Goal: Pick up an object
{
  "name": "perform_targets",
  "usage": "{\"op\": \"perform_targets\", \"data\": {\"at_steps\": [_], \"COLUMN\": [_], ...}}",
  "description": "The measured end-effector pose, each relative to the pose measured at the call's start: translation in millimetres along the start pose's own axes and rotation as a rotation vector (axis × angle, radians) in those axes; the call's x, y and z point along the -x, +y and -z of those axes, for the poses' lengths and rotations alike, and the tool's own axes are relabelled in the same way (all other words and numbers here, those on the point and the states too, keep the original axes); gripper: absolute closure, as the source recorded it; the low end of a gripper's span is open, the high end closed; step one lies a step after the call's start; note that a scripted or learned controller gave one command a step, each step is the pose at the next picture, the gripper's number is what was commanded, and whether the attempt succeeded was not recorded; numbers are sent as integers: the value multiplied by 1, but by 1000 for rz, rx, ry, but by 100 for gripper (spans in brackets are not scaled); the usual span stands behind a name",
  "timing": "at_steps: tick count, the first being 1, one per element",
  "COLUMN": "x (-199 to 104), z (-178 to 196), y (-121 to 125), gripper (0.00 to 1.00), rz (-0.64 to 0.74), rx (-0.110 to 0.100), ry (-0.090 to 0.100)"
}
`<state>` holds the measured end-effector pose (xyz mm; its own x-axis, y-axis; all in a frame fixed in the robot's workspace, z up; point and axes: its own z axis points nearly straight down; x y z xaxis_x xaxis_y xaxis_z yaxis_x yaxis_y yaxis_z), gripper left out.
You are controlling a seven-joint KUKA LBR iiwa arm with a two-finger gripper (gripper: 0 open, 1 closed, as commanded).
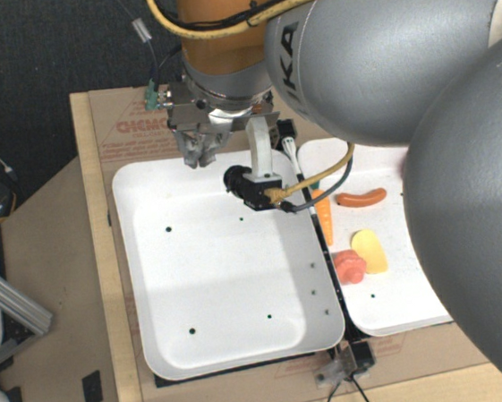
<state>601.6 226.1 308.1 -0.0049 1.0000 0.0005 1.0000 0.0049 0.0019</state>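
The jaws (199, 155) are hovering at the left bin's (152, 279) far edge, their state unclear, while the sausage (360, 197) is lying in the right bin (398, 309).

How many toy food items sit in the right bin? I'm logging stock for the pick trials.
4: a sausage near the top, a carrot along the left wall, and a red piece touching a yellow piece lower down. The arm may hide more.
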Motion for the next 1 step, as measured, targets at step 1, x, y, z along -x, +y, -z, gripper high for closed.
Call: {"op": "perform_targets", "data": {"at_steps": [1], "x": [1], "z": [43], "y": [-29], "gripper": [100], "rz": [-3], "rx": [4], "ry": [3]}}
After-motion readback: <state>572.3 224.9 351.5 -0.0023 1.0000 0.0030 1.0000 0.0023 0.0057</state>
